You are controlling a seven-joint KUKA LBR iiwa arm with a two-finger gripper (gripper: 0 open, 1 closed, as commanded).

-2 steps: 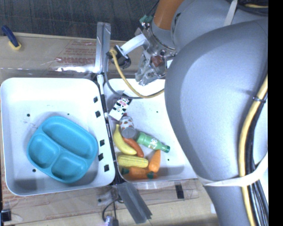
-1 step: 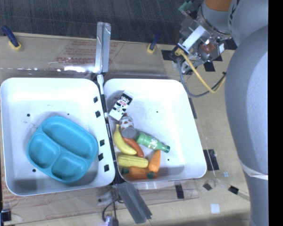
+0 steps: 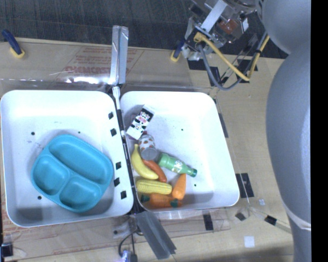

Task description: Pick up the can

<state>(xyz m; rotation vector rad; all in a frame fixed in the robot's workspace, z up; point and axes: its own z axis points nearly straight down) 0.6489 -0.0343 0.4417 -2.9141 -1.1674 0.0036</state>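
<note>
The can [image 3: 147, 148] is small and grey with a brownish end. It lies in the right bin [image 3: 208, 119], left of centre, against the banana [image 3: 142, 165] and the green bottle [image 3: 176, 165]. My gripper [image 3: 195, 37] hangs high beyond the right bin's far edge, well away from the can, and nothing shows in it.
A black-and-white carton [image 3: 139, 123] lies near the divider behind the can. Corn [image 3: 153, 187] and two carrots [image 3: 179, 187] crowd the right bin's front. A blue divided plate [image 3: 71, 171] rests in the left bin [image 3: 22, 113].
</note>
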